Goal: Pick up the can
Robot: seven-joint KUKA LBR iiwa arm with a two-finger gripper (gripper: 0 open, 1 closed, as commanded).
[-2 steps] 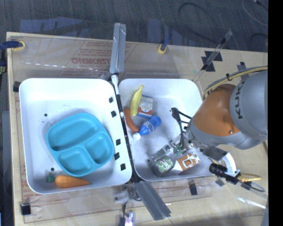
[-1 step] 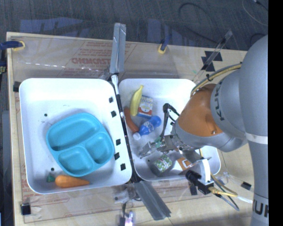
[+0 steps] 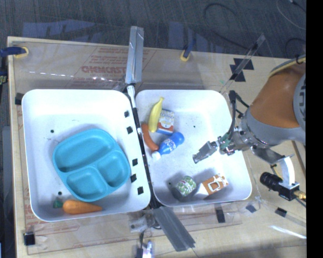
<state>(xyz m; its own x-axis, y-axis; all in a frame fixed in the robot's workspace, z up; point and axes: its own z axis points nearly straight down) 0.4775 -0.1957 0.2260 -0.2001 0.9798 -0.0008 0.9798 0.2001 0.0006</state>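
Can [image 3: 183, 186] lying on its side near lower edge of right bin [image 3: 226, 104], close to front wall; small orange carton [image 3: 215, 184] just beside, to its right. Open white floor above and to upper right. Label too blurred to read. Gripper [image 3: 202, 152] above and right of can, empty, tilted toward lower left; finger spread impossible to tell. Arm cut off at right of frame.
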